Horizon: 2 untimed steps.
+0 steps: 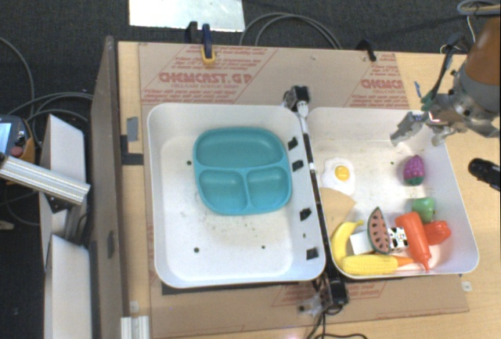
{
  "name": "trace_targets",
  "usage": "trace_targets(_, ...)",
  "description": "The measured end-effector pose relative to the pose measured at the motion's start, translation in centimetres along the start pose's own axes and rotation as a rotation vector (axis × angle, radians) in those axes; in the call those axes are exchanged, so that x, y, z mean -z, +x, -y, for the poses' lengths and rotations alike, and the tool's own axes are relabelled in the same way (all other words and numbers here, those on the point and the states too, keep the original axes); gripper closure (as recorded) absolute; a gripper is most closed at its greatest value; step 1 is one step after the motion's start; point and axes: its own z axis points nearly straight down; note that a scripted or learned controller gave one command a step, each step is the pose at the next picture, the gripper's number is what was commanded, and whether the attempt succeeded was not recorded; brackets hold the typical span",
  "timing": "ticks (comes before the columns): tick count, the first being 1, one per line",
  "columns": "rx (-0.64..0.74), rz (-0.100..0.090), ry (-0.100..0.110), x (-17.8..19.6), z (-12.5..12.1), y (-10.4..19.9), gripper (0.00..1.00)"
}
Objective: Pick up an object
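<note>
- Nearest the camera, along the front wall of the right bin [462, 247], a corn cob [369, 265] lay flat with its long axis running left to right, parallel to that wall.
- A banana [342, 238] curved upward just above the cob's left end, touching a watermelon slice [380, 230] that stood tilted beside it.
- An orange carrot [415, 238] lay with its long axis slanting from upper left to lower right, its narrow tip pointing toward the bin's front right corner; a small black-and-white block [398, 237] sat against its left side.
- A green vegetable [423, 207] rested just behind the carrot, and a tan wedge [337, 204] lay near the divider.
- Farther back, a fried egg [340, 172] lay flat near the divider, and a purple berry [414, 169] sat apart to its right, roughly upright.
- The left bin [168, 196] held a blue divided plate [242, 171], its long axis left to right.
- The claw [419, 130] hung over the back right part of the right bin, above the berry and not touching it, its two fingers [404, 128] spread apart with nothing between them.
- Both bins sat on a cardboard-covered surface [235, 75], with black cables [290, 20] behind it and dark floor beyond.
</note>
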Motion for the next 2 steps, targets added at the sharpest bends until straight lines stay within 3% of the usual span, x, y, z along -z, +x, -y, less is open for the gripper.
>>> trace_targets(1,-0.004,-0.001,0.005,-8.1,0.5,-2.9,0.00)
trace_targets(2,-0.002,-0.001,0.004,-13.4,1.5,-2.7,0.00)
